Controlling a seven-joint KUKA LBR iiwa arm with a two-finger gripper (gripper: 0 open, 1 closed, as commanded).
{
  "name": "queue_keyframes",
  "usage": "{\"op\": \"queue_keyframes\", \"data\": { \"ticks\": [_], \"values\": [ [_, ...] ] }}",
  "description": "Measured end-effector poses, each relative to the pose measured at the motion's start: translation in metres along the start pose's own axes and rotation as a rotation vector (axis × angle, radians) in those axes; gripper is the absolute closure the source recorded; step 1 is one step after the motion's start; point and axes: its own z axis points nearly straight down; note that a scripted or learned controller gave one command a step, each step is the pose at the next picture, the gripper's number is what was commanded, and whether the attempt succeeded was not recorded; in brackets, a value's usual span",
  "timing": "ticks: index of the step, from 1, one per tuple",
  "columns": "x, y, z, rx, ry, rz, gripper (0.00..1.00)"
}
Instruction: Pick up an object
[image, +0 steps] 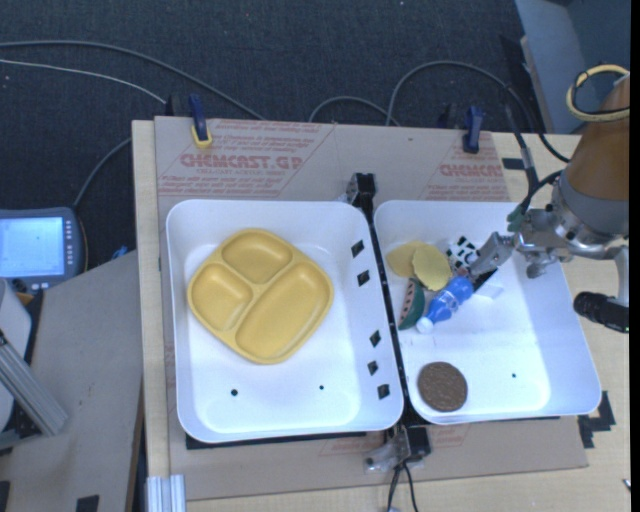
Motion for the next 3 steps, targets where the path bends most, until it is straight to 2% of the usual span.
{"op": "queue_keyframes", "data": {
  "ticks": [1, 2, 3],
  "values": [
    [-0.001, 0.010, 0.056, -0.002, -0.001, 0.000, 0.00],
    [0.001, 0.016, 0.111, -0.017, 0.005, 0.000, 0.00],
    [-0.001, 0.011, 0.104, -0.007, -0.001, 0.000, 1.00]
  ]
}}
